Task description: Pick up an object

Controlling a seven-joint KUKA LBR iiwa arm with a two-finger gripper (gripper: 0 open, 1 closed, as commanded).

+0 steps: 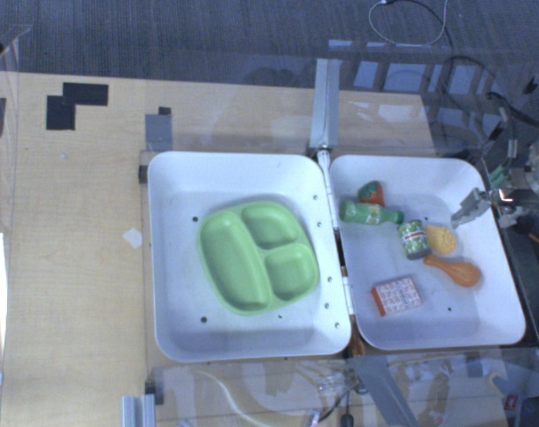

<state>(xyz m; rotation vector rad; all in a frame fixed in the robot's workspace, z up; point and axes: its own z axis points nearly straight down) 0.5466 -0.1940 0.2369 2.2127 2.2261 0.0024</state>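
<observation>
on the bench, side by side and meeting along a central seam: left bin (163,238) and right bin (501,314), both shallow and white. within the left bin, slightly left of centre: green divided plate (256,256), three compartments, lying flat and turned at a slant to the bin walls. within the right bin, six small candidate objects for picking, gathered in its upper and middle parts. nearest the far wall: red and green item (370,191), too small to identify. just in front of it and almost touching: green bottle (370,213), lying on its side, crosswise, close to the seam. to the right of the bottle: small green can (414,238), tilted. touching or nearly touching the can on its right: yellow lump (442,237). just in front of the lump: orange pear-shaped piece (456,271), lying on its side, narrow end toward the can. toward the near wall, apart from the rest: red patterned box (397,296), lying flat, turned at a slant. at the right wall of the right bin, entering from the right: gripper (465,212), grey, slanting down toward the yellow lump, tip just beside it on its upper right, contact not clear. nothing seen held; gripper opening impossible to judge at this angle and size. beyond the bins: pale bench top (74,238) with black tape marks (74,103) near the far left.
</observation>
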